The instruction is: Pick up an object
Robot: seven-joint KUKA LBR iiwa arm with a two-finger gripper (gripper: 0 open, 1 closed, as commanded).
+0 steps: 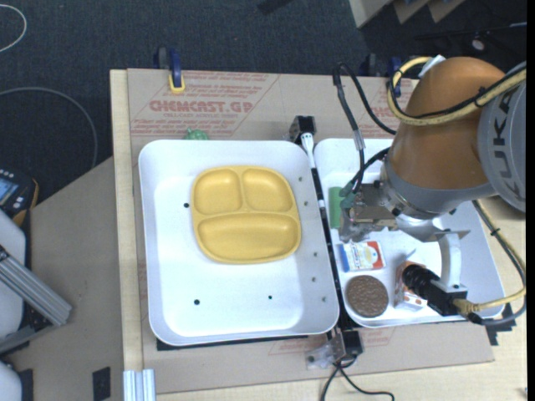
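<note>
My gripper hangs low over the left part of the right bin, under the arm's big orange band. Just left of it a green object lies against the bin's left wall. A small white packet with red and blue print lies right below the gripper. Nearer the front edge sits a round brown disc. To the right of the disc, a red and white item is partly covered.
The left bin holds a yellow three-part plate. The arm's bulk hides most of the right bin's middle and back. Both bins rest on a brown board, with cables running along its back and front edges.
</note>
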